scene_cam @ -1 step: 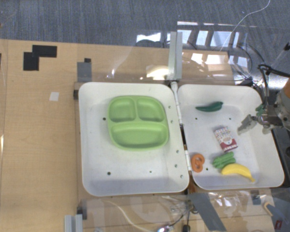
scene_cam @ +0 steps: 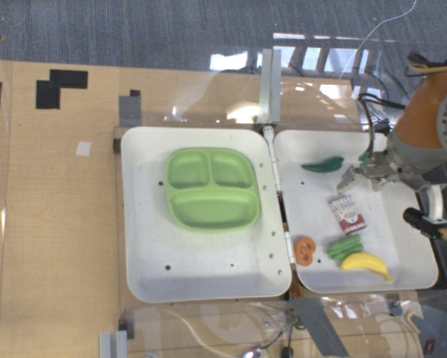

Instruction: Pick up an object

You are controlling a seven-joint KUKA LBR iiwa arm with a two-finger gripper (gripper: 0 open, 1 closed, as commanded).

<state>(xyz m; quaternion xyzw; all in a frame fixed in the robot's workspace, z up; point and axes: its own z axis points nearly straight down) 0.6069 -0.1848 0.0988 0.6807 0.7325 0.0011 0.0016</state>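
Gripper (scene_cam: 355, 176) hovered over right bin (scene_cam: 402, 274), jaw state indiscernible. Nearest target: small red-and-white carton (scene_cam: 348, 214), just below; green pepper (scene_cam: 322, 165) beside. Descend vertically, straddle carton's narrow sides, avoid banana (scene_cam: 366, 264).

You see two white bins (scene_cam: 145, 271). The left one carries a light green tray (scene_cam: 212, 189). In the right lie a dark green pepper (scene_cam: 324, 165), a red-and-white packet (scene_cam: 348, 213), an orange slice (scene_cam: 304, 250), green beans (scene_cam: 344, 246) and a yellow banana (scene_cam: 366, 264).
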